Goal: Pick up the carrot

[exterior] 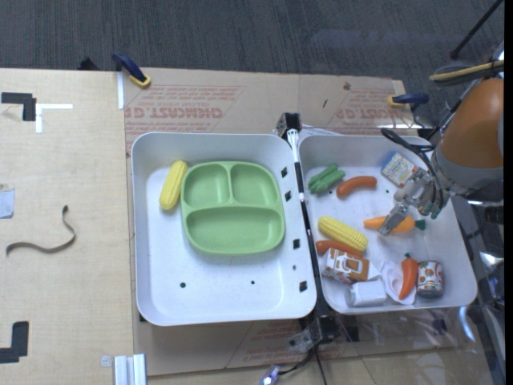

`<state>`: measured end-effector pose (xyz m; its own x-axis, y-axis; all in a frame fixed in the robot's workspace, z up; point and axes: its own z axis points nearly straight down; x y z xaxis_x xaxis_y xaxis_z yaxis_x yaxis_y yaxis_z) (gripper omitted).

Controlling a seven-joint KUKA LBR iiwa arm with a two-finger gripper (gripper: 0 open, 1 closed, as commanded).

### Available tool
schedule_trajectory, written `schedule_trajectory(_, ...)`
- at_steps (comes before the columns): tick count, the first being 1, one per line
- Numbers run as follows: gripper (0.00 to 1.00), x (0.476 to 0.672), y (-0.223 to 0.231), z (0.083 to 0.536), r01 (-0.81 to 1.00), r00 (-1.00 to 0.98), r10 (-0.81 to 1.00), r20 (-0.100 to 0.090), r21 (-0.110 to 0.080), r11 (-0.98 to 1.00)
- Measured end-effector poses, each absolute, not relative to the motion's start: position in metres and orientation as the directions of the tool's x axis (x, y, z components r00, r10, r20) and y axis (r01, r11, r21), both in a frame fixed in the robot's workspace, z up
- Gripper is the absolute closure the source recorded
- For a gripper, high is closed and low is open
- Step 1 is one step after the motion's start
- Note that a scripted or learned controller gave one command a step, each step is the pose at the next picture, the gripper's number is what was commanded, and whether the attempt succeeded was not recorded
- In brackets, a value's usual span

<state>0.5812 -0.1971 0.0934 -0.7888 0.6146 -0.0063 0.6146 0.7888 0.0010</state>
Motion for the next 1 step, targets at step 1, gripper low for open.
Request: schedule_trajectory(1,1.0,0.5832,-0.1972,0.1043,0.612,-0.791,0.612,-0.013,0.001,0.791)
